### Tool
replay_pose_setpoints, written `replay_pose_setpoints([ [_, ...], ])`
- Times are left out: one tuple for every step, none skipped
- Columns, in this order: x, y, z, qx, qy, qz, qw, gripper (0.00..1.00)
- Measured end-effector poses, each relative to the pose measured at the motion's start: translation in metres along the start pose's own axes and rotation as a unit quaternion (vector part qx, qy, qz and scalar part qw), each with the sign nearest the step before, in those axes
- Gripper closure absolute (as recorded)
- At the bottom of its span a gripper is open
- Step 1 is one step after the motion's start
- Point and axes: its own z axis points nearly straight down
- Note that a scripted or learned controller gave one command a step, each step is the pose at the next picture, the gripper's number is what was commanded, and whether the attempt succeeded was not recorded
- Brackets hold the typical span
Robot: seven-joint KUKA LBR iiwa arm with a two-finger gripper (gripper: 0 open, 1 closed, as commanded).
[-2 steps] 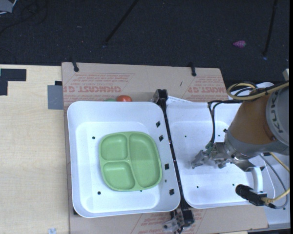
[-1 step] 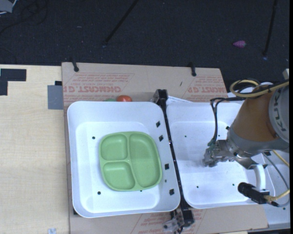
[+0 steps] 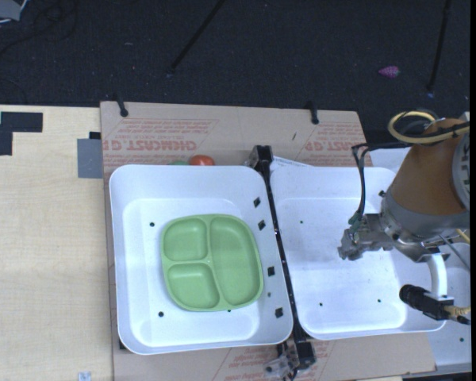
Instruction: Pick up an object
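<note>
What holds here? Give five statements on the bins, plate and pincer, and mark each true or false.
1. The green plate lies in the left bin. True.
2. The plate has five compartments. False: it has three.
3. The pincer is over the right bin. True.
4. The plate is tipped up against the bin wall. False: it lies flat on the bin floor.
5. An orange-red thing sits inside the right bin. False: it lies behind the left bin's far rim, on the cardboard.
</note>
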Motion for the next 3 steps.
replay_pose_setpoints([
  [0.003, -0.001, -0.062, -0.001, 0.000, 0.000, 1.0000, 1.00],
  [0.002, -0.001, -0.090, 0.000, 0.000, 0.000, 1.0000, 1.00],
  [0.058, 0.000, -0.074, 0.003, 0.001, -0.001, 1.0000, 1.00],
])
